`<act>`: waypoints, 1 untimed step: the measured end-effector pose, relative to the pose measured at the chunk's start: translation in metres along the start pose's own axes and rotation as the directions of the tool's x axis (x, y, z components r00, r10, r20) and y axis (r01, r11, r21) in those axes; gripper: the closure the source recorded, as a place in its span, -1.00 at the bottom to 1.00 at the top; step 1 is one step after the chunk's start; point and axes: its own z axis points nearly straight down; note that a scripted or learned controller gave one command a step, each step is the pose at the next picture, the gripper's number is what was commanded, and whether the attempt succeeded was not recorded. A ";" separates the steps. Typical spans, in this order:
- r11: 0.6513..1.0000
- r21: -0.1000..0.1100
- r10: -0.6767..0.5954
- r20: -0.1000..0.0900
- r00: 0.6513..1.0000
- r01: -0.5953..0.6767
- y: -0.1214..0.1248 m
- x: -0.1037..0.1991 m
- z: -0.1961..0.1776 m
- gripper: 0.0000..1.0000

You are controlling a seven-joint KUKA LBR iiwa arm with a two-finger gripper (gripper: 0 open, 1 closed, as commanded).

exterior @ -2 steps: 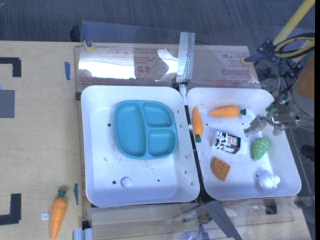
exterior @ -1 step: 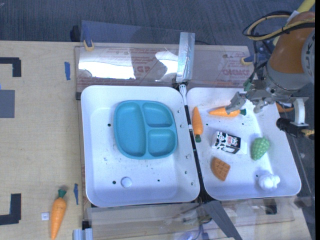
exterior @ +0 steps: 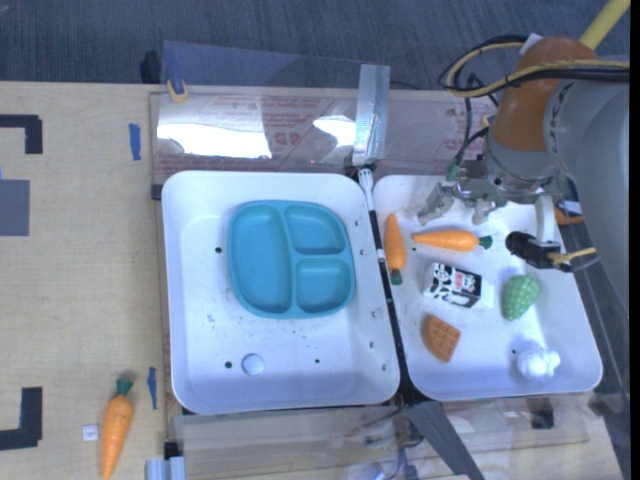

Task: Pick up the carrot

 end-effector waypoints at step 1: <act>0.932 -0.022 0.362 -0.011 0.932 -0.362 -0.036 -0.025 0.010 -1.00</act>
